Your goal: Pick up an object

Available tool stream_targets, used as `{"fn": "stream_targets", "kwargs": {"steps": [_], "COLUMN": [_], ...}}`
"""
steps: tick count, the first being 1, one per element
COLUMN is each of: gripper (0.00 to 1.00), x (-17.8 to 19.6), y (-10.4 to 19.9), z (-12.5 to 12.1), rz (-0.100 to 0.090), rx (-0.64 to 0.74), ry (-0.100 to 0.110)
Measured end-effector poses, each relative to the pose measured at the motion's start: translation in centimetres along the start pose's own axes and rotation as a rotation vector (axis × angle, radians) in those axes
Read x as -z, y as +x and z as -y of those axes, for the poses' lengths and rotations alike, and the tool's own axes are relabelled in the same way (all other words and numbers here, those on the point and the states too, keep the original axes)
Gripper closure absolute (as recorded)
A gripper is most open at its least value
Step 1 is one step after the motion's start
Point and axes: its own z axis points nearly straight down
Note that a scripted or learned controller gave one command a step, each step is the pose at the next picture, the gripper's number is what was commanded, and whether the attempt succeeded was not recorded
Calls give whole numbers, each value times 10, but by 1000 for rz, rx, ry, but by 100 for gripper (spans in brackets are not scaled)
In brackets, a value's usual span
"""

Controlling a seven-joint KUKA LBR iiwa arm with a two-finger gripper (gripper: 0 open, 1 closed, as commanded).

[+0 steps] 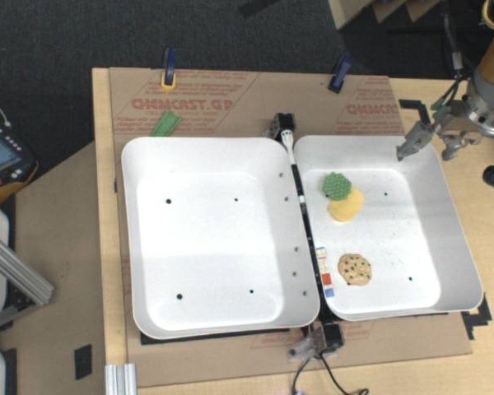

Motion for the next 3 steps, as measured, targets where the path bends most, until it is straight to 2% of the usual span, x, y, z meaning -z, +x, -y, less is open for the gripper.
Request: {"fn": "stream_targets", "kwargs": {"steps": [1, 2, 3], "gripper": [0, 100, 100], "x": [227, 227, 135], "y": [-1, -1, 16], "z": [-34, -34, -32], "rz": [8, 5, -3], "rx": [3, 2, 1], "ry": [-21, -7, 10]}}
